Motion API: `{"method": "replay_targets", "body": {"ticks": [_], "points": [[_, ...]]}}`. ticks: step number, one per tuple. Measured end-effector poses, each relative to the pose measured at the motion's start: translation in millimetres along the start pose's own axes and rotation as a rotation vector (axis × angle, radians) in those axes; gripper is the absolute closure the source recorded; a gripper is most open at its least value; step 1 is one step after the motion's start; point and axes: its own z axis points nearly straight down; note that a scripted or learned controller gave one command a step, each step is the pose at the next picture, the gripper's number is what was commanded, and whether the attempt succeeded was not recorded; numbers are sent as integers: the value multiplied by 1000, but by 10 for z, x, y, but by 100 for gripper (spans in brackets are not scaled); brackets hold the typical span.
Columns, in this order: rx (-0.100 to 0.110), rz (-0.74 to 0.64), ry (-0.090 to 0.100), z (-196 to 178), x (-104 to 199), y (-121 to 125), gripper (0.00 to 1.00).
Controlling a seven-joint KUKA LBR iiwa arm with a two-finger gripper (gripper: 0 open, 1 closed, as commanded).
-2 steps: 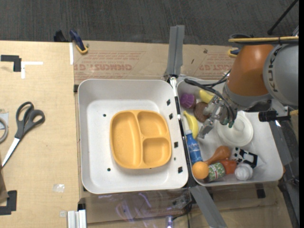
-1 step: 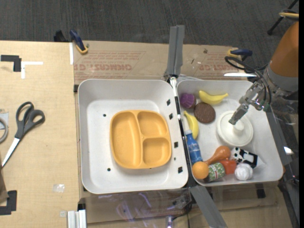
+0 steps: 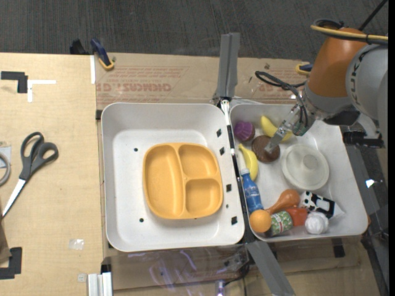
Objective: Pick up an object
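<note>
Reaching into the right bin (image 3: 345,165), the jaws (image 3: 284,132) are hovering over a brown round object (image 3: 266,150).

How far the jaws are parted cannot be told, and nothing is showing between them. The brown object is lying just below and left of the tip, touching or nearly so; a yellow banana (image 3: 267,126) is sitting just beside, up-left, its long axis slanting toward the purple piece (image 3: 244,129) farther left.
</note>
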Motion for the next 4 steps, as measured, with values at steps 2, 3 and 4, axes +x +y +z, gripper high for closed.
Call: {"method": "replay_targets", "body": {"ticks": [2, 3, 4], "points": [[2, 222, 0, -1776, -69, -346, 0], [1, 163, 0, 39, -124, -49, 0], [1, 159, -3, -77, -131, -40, 100]]}}
